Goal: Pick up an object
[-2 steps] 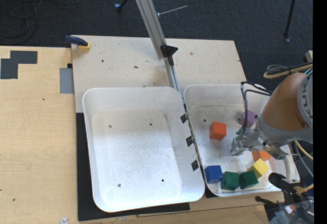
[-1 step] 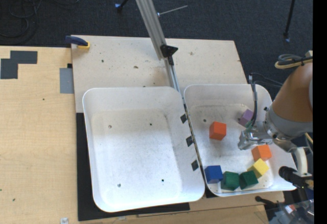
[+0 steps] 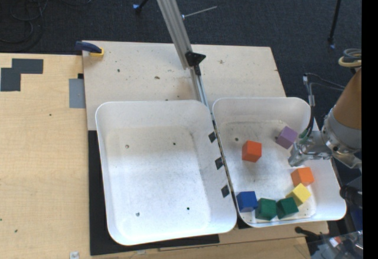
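The arm (image 3: pixel 353 116) is cut off at the right edge, the hand (image 3: pixel 301 154) is too blurred to resolve its fingers, and the rearmost green block (image 3: pixel 287 207) sits partly behind the yellow block (image 3: pixel 301 193).

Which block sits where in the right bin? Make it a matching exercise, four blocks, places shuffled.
Blocks:
1. purple block
2. red block
3. blue block
4. yellow block

Places:
A. alone in the middle of the right bin
B. at the near edge, by the divider, touching a green block
C. near the far right wall, just above the gripper
D. just below the orange block, toward the near right corner

Pairs: 1-C, 2-A, 3-B, 4-D
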`<action>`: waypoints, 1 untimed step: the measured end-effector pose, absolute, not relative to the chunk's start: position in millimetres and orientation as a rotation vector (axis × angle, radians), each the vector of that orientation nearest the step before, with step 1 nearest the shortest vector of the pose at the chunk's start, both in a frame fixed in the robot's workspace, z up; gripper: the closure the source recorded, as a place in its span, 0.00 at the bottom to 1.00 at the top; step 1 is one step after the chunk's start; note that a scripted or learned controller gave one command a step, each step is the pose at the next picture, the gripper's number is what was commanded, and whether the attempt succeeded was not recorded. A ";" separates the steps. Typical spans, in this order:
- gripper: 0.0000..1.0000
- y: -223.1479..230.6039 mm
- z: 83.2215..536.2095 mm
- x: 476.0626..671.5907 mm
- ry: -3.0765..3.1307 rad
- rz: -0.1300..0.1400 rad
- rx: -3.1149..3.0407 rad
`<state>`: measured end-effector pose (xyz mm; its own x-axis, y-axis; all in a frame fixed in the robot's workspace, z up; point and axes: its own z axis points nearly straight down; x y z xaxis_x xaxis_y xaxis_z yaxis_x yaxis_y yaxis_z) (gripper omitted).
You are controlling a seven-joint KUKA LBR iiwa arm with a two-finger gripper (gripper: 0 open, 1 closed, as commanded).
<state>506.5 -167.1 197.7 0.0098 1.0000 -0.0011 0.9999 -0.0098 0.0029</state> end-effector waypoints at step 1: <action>1.00 -168.2 213.6 506.9 2.219 0.000 2.224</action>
